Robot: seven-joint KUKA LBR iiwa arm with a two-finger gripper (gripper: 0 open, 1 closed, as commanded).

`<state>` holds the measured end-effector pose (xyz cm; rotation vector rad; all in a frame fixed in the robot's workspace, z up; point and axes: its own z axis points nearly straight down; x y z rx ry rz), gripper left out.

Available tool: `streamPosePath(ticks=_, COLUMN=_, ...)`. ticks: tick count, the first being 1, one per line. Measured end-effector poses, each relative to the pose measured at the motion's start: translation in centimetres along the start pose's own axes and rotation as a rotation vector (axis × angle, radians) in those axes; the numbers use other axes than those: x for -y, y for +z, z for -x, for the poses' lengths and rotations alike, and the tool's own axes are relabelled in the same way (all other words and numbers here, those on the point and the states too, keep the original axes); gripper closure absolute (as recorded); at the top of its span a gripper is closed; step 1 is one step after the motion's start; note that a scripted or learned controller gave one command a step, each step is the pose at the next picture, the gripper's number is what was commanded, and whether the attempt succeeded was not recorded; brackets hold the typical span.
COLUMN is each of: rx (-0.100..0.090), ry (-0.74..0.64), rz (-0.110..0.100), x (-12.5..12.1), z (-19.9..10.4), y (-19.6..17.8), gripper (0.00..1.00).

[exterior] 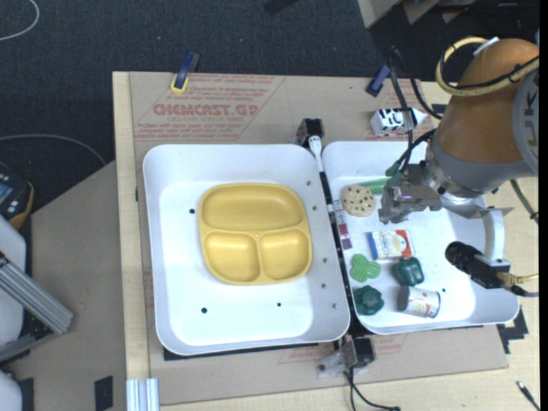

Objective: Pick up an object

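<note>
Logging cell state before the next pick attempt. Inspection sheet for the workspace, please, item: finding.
Surface: printed board bears left bin and right bin, side by side.
Job's things: right bin holds cookie, blue-and-white packet, green clover shape, dark green lump, dark green block, small can on its side.
Clutter: yellow divided plate in left bin; black-and-white item on the board beyond the right bin.
Gripper: over right bin, between cookie and packet; nothing seen held.
Cables: black cable at the board's near edge.
Surroundings: dark floor; clamp on the board's far edge.

Green item (371, 184) partly behind gripper (396, 214)
</note>
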<state>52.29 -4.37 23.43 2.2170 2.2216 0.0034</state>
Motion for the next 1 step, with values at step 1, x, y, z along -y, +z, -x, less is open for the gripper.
streamPosePath(ticks=1, rx=-0.002, ry=0.003, rz=-0.008, x=0.99, z=-0.08, y=1.90, gripper=1.00)
